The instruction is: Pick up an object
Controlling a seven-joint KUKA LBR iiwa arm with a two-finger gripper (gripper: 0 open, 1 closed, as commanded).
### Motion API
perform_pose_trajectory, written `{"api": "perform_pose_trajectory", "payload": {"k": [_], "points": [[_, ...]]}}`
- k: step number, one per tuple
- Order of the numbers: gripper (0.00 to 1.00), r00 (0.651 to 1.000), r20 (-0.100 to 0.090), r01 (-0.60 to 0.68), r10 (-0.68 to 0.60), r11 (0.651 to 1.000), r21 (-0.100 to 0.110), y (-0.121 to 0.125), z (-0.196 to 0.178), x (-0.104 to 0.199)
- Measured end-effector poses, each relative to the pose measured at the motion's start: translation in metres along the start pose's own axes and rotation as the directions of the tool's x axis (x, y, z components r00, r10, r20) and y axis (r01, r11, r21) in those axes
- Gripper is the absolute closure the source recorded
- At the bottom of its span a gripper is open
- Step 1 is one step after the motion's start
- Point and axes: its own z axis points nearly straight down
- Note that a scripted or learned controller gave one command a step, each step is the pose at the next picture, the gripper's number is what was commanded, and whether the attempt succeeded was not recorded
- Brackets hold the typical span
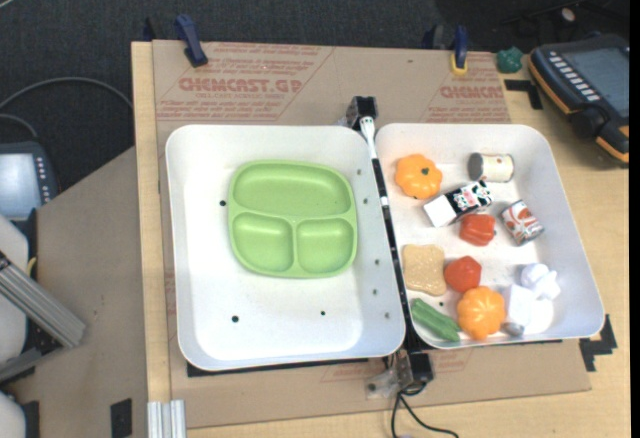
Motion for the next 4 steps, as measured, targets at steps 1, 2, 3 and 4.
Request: {"api": "perform_pose_trajectory", "payload": {"k": [1,2,3,4], "points": [[1.0,1.0,-0.001,-0.016,0.017,1.0,0.019,-0.003,0.044,-0.099],[1.0,1.0,-0.001,0.002,-0.002,1.0,0.004,0.0,0.003,-0.018],[1.0,1.0,-0.003,-0.015,0.015,1.0,0.021,-0.004,0.094,-0.107],[1.0,1.0,0.001,0.002,-0.002,1.0,0.0,0.0,0.0,-0.031]]}}
